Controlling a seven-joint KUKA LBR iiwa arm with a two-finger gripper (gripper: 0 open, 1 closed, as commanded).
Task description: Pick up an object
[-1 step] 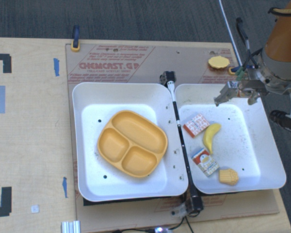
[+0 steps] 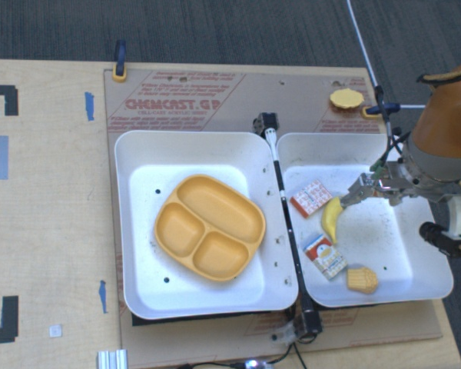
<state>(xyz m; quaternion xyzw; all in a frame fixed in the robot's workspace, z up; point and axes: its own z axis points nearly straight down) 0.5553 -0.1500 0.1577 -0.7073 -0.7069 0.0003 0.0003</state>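
From my remote seat I count two shallow white plastic bins side by side on the tabletop (image 2: 46, 229): the left bin (image 2: 138, 160) holds one thing, a yellow-orange plastic plate with three compartments (image 2: 209, 227), sitting near the middle with bare white floor on every side. The right bin (image 2: 422, 283) holds four things: one yellow banana (image 2: 333, 220), one small red-and-white patterned packet (image 2: 311, 197) just up and left of the banana, one small red, white and blue packet (image 2: 325, 256) just below the banana, and one tan, ridged biscuit-like piece (image 2: 362, 280) near the bin's front edge. All four crowd the bin's left half, near the wall it shares with the other bin, while its right half is bare floor. Outside the bins, one round yellow-tan piece (image 2: 346, 99) lies on the brown cardboard sheet (image 2: 177, 98) behind the right bin. The grey arm with its orange band (image 2: 446, 118) leans in from the right, and the end effector (image 2: 354, 194) sits low over the right bin, its tip just beside the banana's upper end. Whether it touches the fruit, I cannot tell, and I cannot tell whether the end effector is apart or together from this slant.
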